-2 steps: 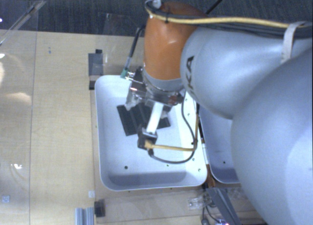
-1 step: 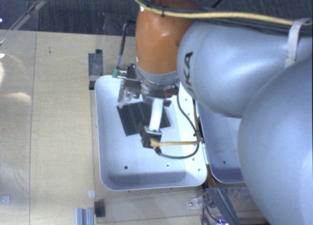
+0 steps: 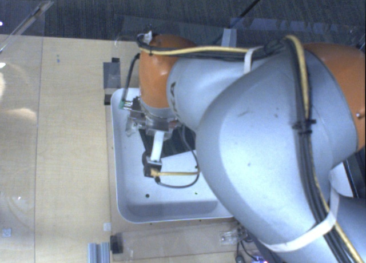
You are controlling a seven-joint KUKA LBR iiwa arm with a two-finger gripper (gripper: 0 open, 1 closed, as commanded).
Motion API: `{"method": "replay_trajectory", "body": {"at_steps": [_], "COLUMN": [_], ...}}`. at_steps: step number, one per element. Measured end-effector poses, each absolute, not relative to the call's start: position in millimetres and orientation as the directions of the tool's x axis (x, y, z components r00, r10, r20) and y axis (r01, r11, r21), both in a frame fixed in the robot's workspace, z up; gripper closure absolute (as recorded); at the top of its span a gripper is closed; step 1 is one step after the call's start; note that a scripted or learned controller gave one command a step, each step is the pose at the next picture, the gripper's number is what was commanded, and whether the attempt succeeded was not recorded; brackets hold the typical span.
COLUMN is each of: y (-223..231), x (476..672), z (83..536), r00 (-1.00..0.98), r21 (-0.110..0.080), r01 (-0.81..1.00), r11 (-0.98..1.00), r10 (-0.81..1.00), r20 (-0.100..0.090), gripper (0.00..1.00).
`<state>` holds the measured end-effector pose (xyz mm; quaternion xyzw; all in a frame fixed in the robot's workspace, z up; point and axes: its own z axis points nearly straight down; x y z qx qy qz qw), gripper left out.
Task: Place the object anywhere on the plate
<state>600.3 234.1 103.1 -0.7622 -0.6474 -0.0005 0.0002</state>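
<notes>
My arm reaches in from the right, and its big grey body covers most of the bins. The orange wrist band (image 3: 155, 76) hangs over the back left part of the white bin (image 3: 128, 196). My gripper (image 3: 143, 123) points down into that bin, just under the wrist, seen from above. The wrist hides its tips. A dark patch (image 3: 184, 140) lies under the arm beside the gripper; I cannot tell whether it is a thing or a shadow.
The bin's front left floor shows bare white with one small dark dot (image 3: 147, 195). A black clamp (image 3: 112, 76) sits at the bin's back left corner. The wooden bench (image 3: 57, 142) stretches to the left.
</notes>
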Motion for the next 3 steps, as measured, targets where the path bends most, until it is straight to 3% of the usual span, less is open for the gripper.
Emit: {"method": "replay_trajectory", "body": {"at_steps": [1, 2, 3], "y": [230, 207, 236], "x": [558.5, 486.9, 487.7], "z": [94, 95, 177], "r00": [-0.17, 0.018, -0.184], "r21": [0.023, -0.001, 0.005], "r01": [0.985, 1.0, 0.983], "r11": [0.17, -0.018, 0.184], "r10": [0.985, 1.0, 0.983], "r20": [0.003, 0.002, 0.002], "gripper": [0.0, 0.0, 0.0]}}
